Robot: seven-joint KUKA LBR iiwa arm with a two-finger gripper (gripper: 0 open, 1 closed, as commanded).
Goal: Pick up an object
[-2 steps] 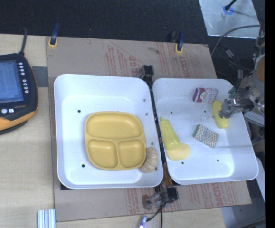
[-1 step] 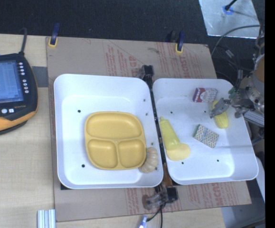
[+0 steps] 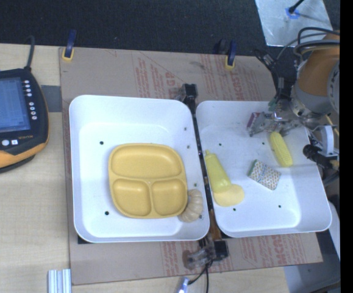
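In the right bin (image 3: 298, 215), a small yellow corn cob (image 3: 280, 149) lies near the back right. A checkered little block (image 3: 264, 174) sits just in front of it. Along that bin's left wall lies a pale yellow squash-shaped piece (image 3: 221, 180). My gripper (image 3: 275, 126) hangs over the back of the right bin, just behind the corn cob. It is open, with nothing between its fingers. The grey arm with its orange band (image 3: 316, 72) comes in from the right.
The left bin (image 3: 85, 163) holds a yellow divided plate (image 3: 147, 180) and a tan ridged shell-like piece (image 3: 193, 205) at its front right corner. A tablet in an orange case (image 3: 8, 118) lies on the bench at far left. Clamps (image 3: 68, 46) hold the cardboard underlay.
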